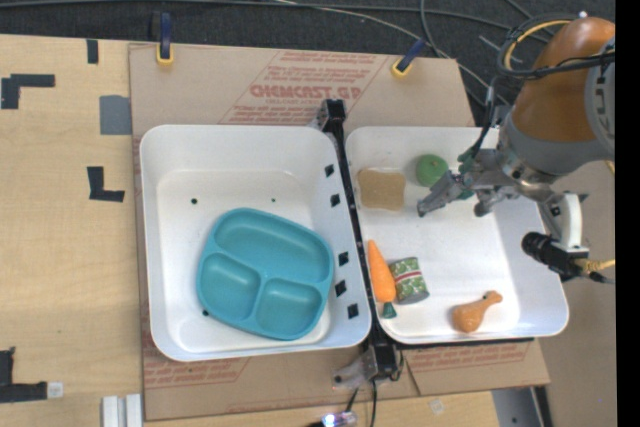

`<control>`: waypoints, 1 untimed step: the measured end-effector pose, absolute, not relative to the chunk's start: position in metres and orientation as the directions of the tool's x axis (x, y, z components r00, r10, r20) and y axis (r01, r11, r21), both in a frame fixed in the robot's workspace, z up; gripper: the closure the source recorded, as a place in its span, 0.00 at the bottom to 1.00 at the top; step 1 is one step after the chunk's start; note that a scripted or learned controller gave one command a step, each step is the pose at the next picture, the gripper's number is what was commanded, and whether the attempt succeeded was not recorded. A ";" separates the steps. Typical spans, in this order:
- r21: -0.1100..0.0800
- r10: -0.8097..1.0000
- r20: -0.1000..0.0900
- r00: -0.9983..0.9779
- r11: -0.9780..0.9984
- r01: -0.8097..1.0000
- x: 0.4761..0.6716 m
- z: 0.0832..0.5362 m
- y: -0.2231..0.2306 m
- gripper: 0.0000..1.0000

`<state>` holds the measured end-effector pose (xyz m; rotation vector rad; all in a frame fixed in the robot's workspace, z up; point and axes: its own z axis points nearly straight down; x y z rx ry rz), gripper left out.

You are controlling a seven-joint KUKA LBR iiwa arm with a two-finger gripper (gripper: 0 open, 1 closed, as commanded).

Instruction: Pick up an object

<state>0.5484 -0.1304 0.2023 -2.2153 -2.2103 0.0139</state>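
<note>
The pincer [455,197] is seen in the right bin [520,255], apparently released, nothing gripped. The green ball [431,168] lies just beside it, near the bread [381,189]. It is judged light, perhaps slippery, best taken across its middle.

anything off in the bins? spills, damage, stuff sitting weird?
Nothing stands out. The teal tray lies flat in the left bin. The carrot, packet, tan block, green ball and drumstick lie apart in the right bin.
</note>
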 end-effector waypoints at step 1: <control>-0.002 1.000 0.000 -0.001 0.001 1.000 0.551 0.210 -0.130 0.00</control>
